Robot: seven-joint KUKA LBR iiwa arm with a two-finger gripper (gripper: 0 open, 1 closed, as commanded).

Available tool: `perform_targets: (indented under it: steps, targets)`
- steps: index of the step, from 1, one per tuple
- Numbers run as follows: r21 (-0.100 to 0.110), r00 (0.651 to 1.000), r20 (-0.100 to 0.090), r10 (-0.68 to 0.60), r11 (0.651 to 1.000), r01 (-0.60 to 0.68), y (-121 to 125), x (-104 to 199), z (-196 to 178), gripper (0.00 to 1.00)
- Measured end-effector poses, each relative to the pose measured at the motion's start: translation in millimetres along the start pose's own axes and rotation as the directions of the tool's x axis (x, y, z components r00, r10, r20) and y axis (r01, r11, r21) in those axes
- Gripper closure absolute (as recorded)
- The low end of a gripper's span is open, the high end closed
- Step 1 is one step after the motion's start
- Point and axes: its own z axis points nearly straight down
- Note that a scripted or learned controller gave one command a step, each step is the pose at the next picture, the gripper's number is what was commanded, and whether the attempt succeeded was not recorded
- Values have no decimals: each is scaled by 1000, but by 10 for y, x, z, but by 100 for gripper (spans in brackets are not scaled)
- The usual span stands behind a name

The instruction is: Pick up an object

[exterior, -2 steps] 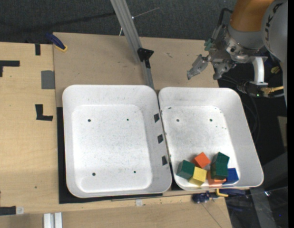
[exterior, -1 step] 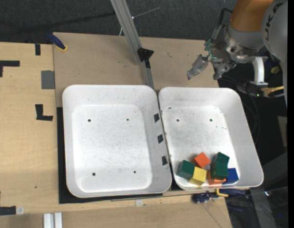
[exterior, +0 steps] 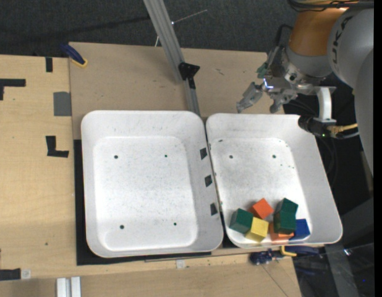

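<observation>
Hovering gripper [exterior: 260, 101] (open), blocks [exterior: 269, 219] below

Wooden bench [exterior: 129, 85], perhaps dark floor [exterior: 86, 11]

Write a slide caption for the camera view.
Open gripper above right bin's far rim; coloured blocks clustered at near edge.

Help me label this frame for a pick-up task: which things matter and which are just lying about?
Matter: gripper; orange block, yellow block, green blocks and blue block; right bin holding them.

Lying about: left bin; metal pole; blue clamp.
</observation>
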Motion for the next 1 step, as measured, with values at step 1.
perform_targets:
  steps: [1]
  targets:
    - [1, 1000, 0, 1, 1000, -1, 0, -33, 447, 0]
